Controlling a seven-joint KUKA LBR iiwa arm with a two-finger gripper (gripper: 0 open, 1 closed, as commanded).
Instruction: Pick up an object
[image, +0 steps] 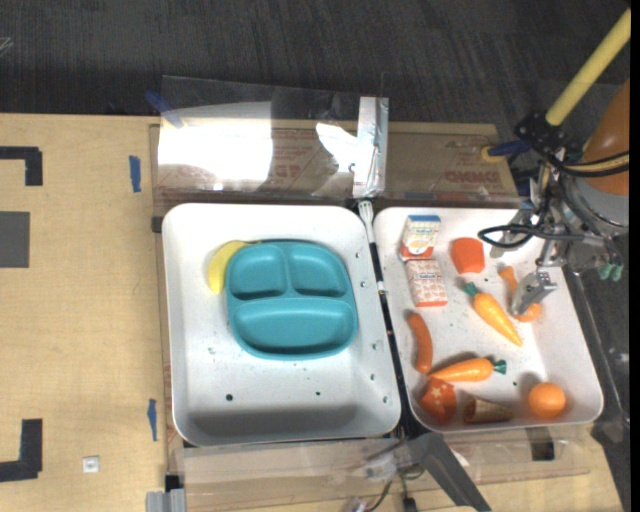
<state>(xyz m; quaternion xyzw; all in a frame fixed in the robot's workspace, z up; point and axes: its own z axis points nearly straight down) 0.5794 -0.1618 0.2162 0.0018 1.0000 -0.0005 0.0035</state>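
Gripper (533, 292) low in the right bin (590, 385) beside a toy carrot (494, 312), grip state can't tell w/ this blur; approach step, next needs jaws centred over carrot.

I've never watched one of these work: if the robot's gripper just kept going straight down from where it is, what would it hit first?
Probably the small orange piece lying right under the gripper in the right bin, though depth is hard to judge.

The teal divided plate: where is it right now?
In the camera view, the teal divided plate lies in the left bin, toward its far half, partly covering a yellow object at its left edge.
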